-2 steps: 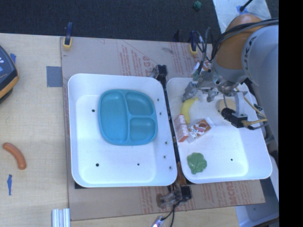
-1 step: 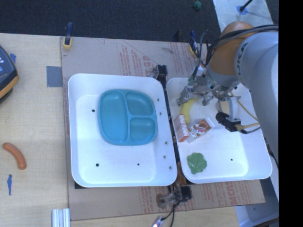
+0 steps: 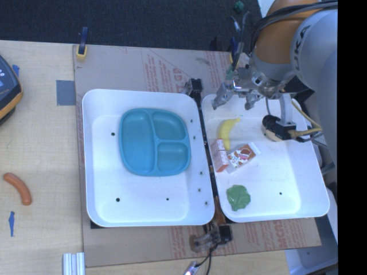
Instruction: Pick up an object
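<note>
Claw [image 3: 237,98] hanging at upper right of the frame, above the far rim of the right bin [image 3: 298,205], fingers spread apart with nothing between them. Below the grey arm [image 3: 312,39] with its orange band, two white bins side by side; left bin [image 3: 103,199] bearing a blue divided plate [image 3: 155,141]. In the right bin, from bigger to smaller: a red and white snack packet [image 3: 235,156] near the middle, a yellow banana [image 3: 227,130] just below the claw, a green leafy piece [image 3: 238,197] toward the lower edge. Out on the bench at far left, a sausage [image 3: 18,188]. Banana judged the nearest candidate: light, curved, probably a smooth, fairly stiff toy, so likely to slip or roll if pinched near a tip. Best taken across the middle of the curve, fingers straddling the narrow width. Packet flat and thin, likely harder to pinch.
</note>
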Tool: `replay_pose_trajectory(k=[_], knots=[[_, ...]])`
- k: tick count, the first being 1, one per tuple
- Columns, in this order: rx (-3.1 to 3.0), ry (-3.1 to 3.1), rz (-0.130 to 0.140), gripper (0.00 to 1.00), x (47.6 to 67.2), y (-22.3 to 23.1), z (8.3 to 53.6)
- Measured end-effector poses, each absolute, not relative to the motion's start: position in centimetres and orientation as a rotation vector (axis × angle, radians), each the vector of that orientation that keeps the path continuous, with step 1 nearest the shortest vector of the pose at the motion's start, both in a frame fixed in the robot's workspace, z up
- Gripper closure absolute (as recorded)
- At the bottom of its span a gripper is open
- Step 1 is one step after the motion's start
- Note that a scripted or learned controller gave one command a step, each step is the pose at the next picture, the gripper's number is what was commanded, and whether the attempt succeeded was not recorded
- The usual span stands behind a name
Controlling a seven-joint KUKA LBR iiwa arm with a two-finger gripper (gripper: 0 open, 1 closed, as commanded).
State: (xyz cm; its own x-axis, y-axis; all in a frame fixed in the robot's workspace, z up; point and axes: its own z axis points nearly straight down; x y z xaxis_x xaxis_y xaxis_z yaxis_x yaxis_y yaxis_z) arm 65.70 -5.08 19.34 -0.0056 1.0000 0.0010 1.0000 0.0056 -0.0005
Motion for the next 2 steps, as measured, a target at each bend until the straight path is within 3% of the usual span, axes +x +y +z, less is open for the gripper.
replay_pose_trajectory(k=[1, 2], knots=[[-2.215, -2.224, 0.009, 0.0, 63.4, -9.5, 11.2], [-2.216, -2.227, 0.006, 0.0, 64.8, -10.3, 9.2]])
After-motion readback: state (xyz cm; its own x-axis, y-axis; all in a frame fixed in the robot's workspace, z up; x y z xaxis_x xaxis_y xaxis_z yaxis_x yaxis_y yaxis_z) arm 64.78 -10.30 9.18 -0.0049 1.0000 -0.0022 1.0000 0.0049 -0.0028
